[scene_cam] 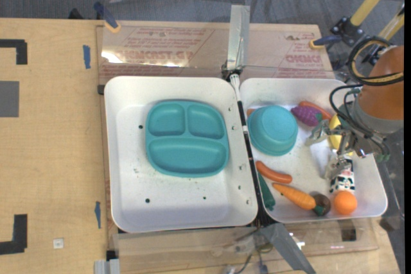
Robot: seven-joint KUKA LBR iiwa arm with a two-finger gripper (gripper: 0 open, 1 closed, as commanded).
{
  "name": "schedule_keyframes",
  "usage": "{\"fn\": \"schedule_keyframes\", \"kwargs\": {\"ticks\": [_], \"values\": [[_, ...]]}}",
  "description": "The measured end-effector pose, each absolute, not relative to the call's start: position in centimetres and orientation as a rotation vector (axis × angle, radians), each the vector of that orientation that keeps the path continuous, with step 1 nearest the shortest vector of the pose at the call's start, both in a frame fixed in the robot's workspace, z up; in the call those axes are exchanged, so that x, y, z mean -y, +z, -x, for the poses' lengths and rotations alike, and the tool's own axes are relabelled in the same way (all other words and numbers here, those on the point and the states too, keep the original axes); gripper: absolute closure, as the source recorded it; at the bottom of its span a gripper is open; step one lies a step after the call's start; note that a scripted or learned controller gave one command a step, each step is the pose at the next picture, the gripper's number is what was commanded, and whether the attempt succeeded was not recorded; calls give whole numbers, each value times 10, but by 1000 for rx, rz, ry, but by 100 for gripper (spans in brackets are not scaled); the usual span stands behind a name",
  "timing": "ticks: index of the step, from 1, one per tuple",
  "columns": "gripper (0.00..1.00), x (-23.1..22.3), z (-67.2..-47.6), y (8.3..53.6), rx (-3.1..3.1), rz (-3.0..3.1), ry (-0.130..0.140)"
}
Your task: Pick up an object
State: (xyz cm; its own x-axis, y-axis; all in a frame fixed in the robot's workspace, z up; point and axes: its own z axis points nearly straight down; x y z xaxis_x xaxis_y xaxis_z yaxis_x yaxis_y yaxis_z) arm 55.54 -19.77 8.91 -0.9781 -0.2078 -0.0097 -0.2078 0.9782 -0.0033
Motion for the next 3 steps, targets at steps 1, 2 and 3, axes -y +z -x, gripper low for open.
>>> {"fn": "schedule_keyframes", "kwargs": {"ticks": [1, 2, 3], "values": [[0, 220, -536, 89, -3120, 252, 3], [0, 161, -581, 89, -3126, -81, -4], [0, 142, -645, 90, -3130, -30, -17]]}}
